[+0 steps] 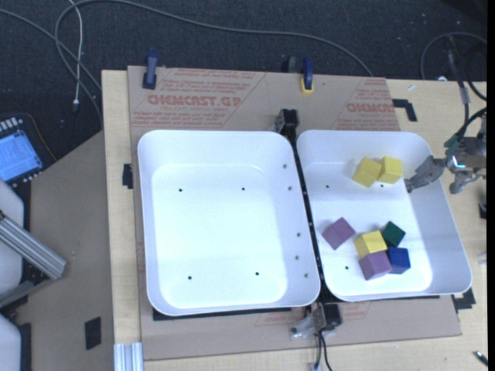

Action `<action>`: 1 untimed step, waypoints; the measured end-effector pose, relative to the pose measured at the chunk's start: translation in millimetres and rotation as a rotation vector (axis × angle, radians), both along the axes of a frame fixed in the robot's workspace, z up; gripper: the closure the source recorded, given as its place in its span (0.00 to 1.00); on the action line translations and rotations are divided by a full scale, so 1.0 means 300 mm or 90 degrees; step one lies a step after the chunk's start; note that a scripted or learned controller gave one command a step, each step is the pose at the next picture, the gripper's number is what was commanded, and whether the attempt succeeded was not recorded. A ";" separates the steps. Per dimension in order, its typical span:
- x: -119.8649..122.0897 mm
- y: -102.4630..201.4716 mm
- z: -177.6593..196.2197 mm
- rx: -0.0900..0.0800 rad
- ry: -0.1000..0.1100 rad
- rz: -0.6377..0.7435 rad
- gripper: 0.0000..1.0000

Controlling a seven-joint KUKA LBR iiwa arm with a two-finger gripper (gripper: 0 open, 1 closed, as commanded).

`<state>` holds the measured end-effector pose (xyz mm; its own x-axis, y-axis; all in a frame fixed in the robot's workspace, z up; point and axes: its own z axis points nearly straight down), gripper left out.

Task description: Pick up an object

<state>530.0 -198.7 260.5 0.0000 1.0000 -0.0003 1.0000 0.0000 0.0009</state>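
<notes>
Gripper point(430, 171) sits at the right rim of the right bin point(433, 284), fingers too small and blurred to tell if apart or together, nothing seen between them. Two yellow blocks point(377, 170) lie touching just left of it; a purple block point(338, 233) sits near a cluster of yellow, green, blue and purple blocks point(382, 250). Left bin point(155, 207) sits alongside.

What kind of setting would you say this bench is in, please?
Probably a robotics lab test bench: two white bins clamped onto a board, coloured blocks as grasping objects, loose cables on dark carpet, and a gripper at the right bin's edge.
</notes>
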 end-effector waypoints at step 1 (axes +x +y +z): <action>-0.098 0.029 -0.465 0.002 0.008 0.000 0.00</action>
<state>500.5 -189.9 121.0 0.0007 1.0000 0.0034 0.9999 -0.0006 -0.0113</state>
